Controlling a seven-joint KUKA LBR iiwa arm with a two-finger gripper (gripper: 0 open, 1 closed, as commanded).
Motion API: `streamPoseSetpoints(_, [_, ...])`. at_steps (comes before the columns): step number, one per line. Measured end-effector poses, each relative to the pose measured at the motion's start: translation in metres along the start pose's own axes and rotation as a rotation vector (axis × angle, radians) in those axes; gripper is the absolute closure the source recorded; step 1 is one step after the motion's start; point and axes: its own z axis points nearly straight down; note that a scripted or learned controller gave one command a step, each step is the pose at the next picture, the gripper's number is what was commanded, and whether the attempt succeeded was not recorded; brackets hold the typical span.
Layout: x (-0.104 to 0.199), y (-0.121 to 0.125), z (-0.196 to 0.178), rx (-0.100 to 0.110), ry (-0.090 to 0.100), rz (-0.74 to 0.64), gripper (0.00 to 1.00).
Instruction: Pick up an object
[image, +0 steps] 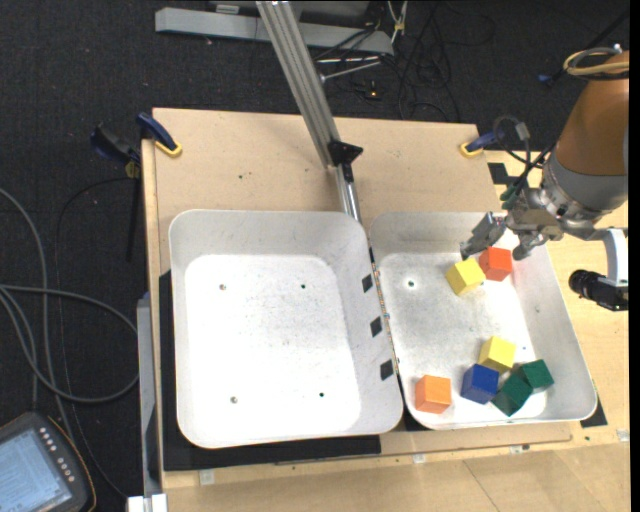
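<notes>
My gripper (503, 244) hangs over the far part of the right bin (568, 330), open, with its two dark fingers spread apart. A red-orange block (496, 263) lies on the bin floor just in front of the gap between the fingers, and neither finger grips it. A yellow block (465, 277) lies tilted right beside it on the left, below the left finger (480, 238).
Near the right bin's front edge lie a yellow block (497, 352), a blue block (480, 383), two green blocks (537, 375) (513, 394) and an orange block (433, 393). The left bin (190, 300) adjoins it. A metal pole (305, 80) slants over the bench.
</notes>
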Motion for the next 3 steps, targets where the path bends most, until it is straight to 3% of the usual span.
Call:
streamPoseSetpoints(2, [0.002,-0.001,0.087,0.0,0.0,0.003,0.0])
streamPoseSetpoints(3, [0.001,0.0,0.073,-0.007,-0.002,0.003,1.0])
